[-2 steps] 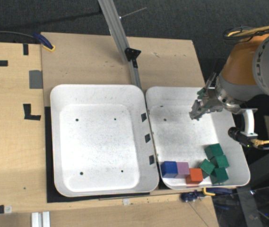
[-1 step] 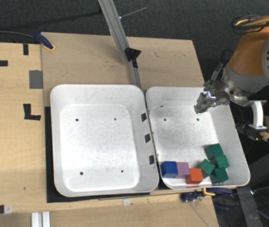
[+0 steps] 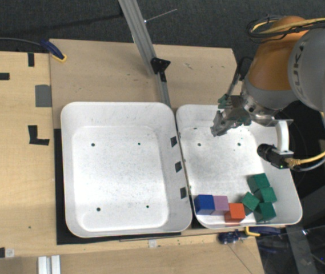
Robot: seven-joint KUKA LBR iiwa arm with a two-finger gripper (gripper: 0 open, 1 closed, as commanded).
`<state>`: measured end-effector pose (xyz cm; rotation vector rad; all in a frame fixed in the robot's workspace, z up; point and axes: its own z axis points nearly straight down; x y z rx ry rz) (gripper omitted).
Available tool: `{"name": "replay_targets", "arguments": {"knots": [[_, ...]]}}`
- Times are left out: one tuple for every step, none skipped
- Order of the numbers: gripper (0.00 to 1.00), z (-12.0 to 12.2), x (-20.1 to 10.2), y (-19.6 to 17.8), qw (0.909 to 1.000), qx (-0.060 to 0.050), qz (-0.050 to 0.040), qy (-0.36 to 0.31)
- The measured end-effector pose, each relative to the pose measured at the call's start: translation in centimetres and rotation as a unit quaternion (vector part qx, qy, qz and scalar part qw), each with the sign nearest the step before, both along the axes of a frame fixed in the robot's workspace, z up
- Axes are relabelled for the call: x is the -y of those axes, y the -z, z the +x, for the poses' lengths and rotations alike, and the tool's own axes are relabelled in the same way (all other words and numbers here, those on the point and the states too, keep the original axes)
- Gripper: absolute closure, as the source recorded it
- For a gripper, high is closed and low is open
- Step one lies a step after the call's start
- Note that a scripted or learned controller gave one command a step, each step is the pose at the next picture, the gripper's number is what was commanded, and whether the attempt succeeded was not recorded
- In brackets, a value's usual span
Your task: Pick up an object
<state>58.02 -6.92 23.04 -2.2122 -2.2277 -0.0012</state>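
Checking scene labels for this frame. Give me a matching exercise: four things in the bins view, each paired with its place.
Things:
1. blue block
2. orange block
3. hand
4. left bin

Places:
A. over the upper part of the right bin
B. beside the purple block, at the right bin's lower left corner
C. holds no blocks
D. between the purple block and the green blocks, at the right bin's lower edge

Pairs: 1-B, 2-D, 3-A, 4-C
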Motion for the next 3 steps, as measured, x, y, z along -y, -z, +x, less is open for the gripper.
{"name": "replay_targets", "arguments": {"knots": [[1.00, 1.4, -6.2, -0.1, 1.0000, 0.000, 0.0001, -0.001], [1.00, 1.5, -11.0, -0.6, 1.0000, 0.000, -0.0002, 0.000], [1.00, 1.6, -15.6, 0.1, 1.0000, -0.001, -0.0007, 0.001]]}}
